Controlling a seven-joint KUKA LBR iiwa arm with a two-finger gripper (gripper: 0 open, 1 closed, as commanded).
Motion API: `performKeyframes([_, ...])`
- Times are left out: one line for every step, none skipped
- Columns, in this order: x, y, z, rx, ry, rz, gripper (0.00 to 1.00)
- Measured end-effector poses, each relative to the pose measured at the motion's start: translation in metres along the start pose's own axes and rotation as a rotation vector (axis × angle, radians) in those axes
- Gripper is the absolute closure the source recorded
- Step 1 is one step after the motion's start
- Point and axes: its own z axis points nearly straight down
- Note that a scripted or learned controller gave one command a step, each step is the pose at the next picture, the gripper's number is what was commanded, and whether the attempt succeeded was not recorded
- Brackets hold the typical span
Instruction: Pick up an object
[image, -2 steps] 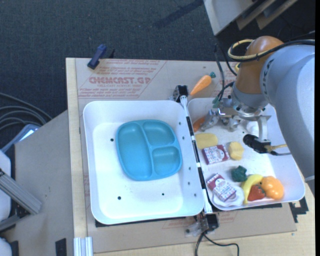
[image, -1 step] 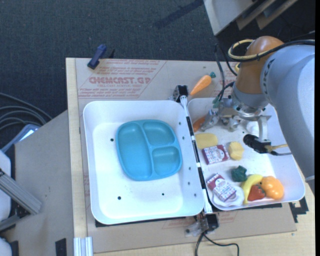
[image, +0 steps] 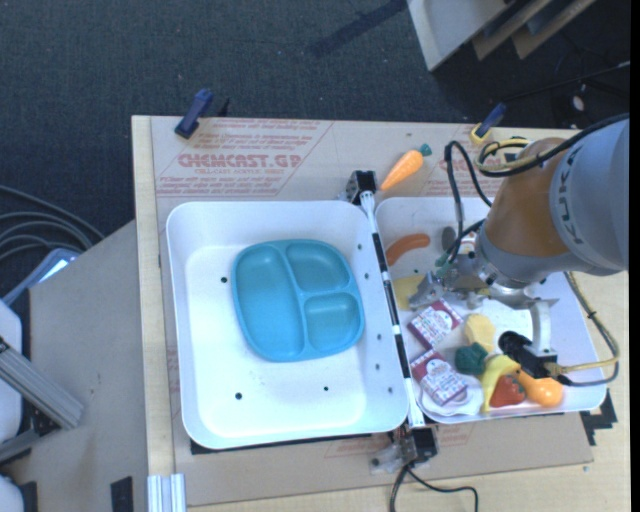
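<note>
The toy food (image: 470, 355) is heaped in the right bin (image: 585, 400), probably so it can be reached by the arm, the gripper (image: 450, 278) is hung low over the heap, how its tips are set cannot be told, and a blue tray (image: 297, 298) is kept in the left bin (image: 200, 400).

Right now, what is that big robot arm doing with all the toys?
The grey robot arm with the orange band is reaching from the right into the right-hand white bin, which holds a jumble of toy food. Its hand is low among the pieces near an orange sausage-shaped toy, but nothing can be seen gripped. The left-hand white bin holds a blue divided plastic plate. An orange toy carrot lies on the bench outside.
</note>
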Motion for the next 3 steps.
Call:
performKeyframes([0.002,0.058,-0.001,-0.003,-0.001,-0.002,0.0])
performKeyframes([-0.002,0.093,0.005,0.047,0.004,0.009,0.0])
performKeyframes([-0.001,0.093,0.005,0.046,0.002,0.009,0.0])
